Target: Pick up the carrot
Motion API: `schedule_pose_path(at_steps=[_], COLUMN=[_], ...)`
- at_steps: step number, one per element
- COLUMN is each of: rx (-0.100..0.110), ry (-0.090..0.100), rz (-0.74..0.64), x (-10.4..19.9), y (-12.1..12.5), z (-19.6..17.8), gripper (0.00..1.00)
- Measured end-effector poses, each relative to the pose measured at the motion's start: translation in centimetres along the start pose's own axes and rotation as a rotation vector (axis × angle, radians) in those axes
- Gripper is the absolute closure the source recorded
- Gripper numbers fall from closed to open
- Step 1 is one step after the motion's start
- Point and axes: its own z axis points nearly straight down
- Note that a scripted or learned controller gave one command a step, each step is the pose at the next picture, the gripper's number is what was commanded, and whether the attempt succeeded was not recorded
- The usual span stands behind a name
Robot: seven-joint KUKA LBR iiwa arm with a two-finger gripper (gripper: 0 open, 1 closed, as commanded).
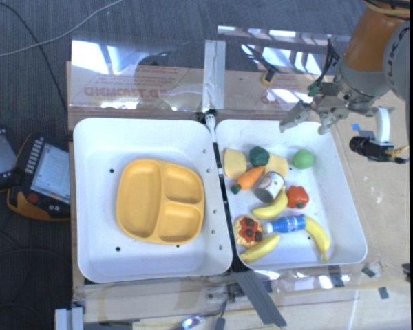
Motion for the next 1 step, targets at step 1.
schedule_pose_path(at_steps=[1], rx=[-0.013], ry=[-0.005], rz=[-0.053], x=[5.63], y=[-1.70], z=[12.88], gripper=[0.00])
